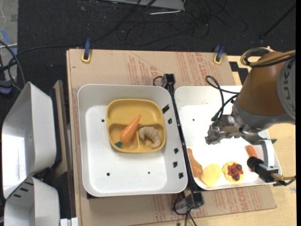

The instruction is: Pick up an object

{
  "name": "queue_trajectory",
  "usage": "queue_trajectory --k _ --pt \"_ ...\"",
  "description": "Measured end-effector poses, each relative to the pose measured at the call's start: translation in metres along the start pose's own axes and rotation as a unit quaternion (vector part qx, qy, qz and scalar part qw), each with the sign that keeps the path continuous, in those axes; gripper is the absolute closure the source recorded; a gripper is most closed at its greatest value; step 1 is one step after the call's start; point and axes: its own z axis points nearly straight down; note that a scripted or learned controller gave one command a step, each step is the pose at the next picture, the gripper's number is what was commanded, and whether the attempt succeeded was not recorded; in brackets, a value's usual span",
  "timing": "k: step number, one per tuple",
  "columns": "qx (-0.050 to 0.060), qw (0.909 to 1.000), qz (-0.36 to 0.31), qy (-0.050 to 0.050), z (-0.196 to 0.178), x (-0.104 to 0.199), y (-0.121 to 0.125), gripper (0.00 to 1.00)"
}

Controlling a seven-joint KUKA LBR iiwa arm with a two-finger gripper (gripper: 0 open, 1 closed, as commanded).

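Right now the pincer [217,135] hangs low over the bare middle of the right bin [197,102], nothing between its tips; whether it is apart or together I cannot tell. Pickable things sit along that bin's near edge: an orange drumstick-like piece [194,162] at left, a pale yellow piece [212,173] beside it, a small pizza-like toy [233,171], a small red piece [251,150] at right. Left bin [89,126] holds a yellow divided plate [136,106] with a carrot [130,129] and a shrimp [150,135] in separate compartments. Probably descending to try a grasp, though the targets lie nearer than the pincer.
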Motion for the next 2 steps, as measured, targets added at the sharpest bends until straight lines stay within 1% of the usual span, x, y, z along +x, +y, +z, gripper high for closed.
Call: queue_trajectory --k 1,2 --pt "0.0 1.0 -0.001 0.0 0.0 0.064 0.002 1.0" --pt "0.0 1.0 0.0 0.0 -0.003 0.111 0.016 1.0"
